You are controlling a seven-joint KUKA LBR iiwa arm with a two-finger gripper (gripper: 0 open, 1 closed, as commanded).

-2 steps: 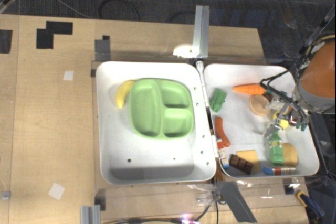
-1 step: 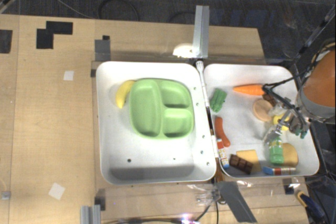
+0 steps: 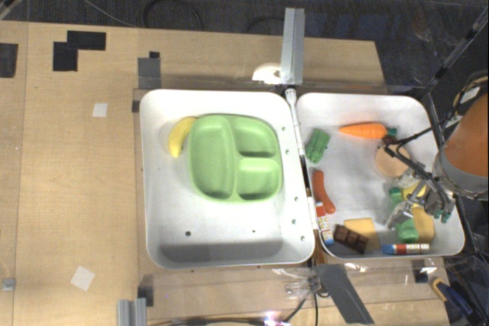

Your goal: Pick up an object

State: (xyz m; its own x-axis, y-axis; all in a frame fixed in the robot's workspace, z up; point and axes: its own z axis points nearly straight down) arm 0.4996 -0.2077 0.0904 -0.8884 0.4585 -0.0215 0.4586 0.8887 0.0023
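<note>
Two white bins are seen side by side on the bench. In the left bin (image 3: 164, 240) a green tray (image 3: 233, 156) is laid, with a banana (image 3: 179, 136) tucked against its left edge. The right bin (image 3: 348, 107) is full of small toys. A carrot (image 3: 364, 131) is set near the top, a green block (image 3: 316, 144) to its left, and a red sausage (image 3: 324, 193) lower down by the wall between the bins. A brown bar (image 3: 351, 239) and a yellow wedge (image 3: 361, 226) are placed at the bottom, with a marker (image 3: 406, 248) beside them.

The gripper (image 3: 416, 204) is lowered into the right side of this bin (the arm comes in from the right). It is crowded by green and yellow pieces (image 3: 413, 229), and a tan disc (image 3: 390, 161) is partly hidden by cables. How wide the gripper is set cannot be told, and nothing can be made out in its grasp.
</note>
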